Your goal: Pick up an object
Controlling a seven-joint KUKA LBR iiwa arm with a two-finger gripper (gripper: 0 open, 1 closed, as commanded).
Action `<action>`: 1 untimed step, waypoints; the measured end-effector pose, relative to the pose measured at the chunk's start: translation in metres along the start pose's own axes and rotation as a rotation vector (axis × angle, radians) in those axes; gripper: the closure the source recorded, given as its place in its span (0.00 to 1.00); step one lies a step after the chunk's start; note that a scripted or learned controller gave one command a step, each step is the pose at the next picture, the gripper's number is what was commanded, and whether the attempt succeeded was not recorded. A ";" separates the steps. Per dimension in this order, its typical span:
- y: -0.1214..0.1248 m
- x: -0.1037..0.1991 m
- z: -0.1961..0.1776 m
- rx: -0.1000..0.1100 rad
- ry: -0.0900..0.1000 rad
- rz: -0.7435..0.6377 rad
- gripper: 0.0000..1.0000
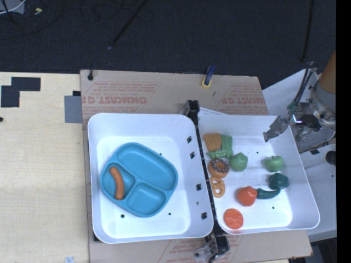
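Nearest, low in the frame, an orange ball (233,218) lies untaken in the right bin (304,201); the gripper (277,127), grip state not discernible, is seen upper right, so descent is judged next.

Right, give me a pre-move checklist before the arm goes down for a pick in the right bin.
1. Gripper is over the right bin: ok, it sits at the bin's upper right edge.
2. Gripper is carrying nothing: cannot tell, its tip is too small and dark to read.
3. A target lies close: ok, the green apple lies just below the gripper, apart from the other toys.
4. Room around that target: ok, though the dark green pepper is its nearest neighbour.
5. Left cluster is easy to pick: not ok, the doughnut, orange toy and green toy are crowded.
6. Blue tray with the sausage is out of the path: ok, it is in the left bin.
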State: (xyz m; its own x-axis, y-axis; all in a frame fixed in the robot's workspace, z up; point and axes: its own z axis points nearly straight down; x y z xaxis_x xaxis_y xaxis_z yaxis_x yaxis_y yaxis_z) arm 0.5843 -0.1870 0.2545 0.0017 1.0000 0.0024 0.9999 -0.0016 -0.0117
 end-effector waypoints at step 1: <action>0.002 0.000 -0.006 -0.011 -0.003 -0.001 0.00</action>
State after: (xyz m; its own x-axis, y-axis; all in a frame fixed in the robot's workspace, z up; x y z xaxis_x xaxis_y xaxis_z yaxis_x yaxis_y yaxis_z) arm 0.5863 -0.1872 0.2603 0.0003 1.0000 -0.0002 1.0000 -0.0003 -0.0008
